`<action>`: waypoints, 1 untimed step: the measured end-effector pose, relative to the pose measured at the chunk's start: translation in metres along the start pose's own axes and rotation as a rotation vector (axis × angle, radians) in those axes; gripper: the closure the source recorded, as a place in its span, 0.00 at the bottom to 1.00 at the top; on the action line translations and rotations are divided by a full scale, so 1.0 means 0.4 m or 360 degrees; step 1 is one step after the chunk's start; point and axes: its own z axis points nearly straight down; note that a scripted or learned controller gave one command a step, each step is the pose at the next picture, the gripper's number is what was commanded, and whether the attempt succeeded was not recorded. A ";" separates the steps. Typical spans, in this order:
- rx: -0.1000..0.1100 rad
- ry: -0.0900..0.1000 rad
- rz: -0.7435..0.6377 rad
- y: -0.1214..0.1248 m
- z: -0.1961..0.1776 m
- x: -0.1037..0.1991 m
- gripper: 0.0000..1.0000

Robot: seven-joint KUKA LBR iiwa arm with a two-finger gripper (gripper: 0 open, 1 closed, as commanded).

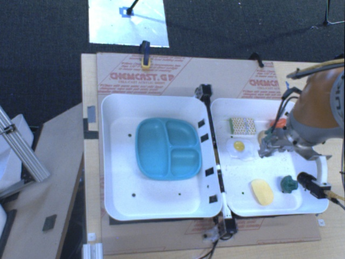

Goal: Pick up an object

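— Along the lower edge of the frame, what lies closest?

— The front rim of the bench, and on it two white bins side by side. Low in the right bin are a yellow oval piece and, just right of it, a small dark green object.

— And the left bin?

— A blue divided tray sits at its centre, flat on the floor of the bin.

— Where is the arm?

— At the right side of the frame, mid-height. The grey-and-orange arm reaches over the right bin, and its gripper hangs near the bin's middle. I cannot tell whether the fingers are spread or closed, and nothing shows between them.

— What is near the gripper?

— Just left of it, a clear round piece with a yellow centre. Farther up the frame, a speckled rectangular packet lies by the bin's far wall, and a bit of orange-red shows beside the wrist.

— Beyond the bins?

— A yellow clamp on the bench's far edge, then a pale sheet on the dark floor at upper left.
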 end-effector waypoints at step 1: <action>-0.0004 -0.0003 0.0004 -0.006 -0.138 -0.025 1.00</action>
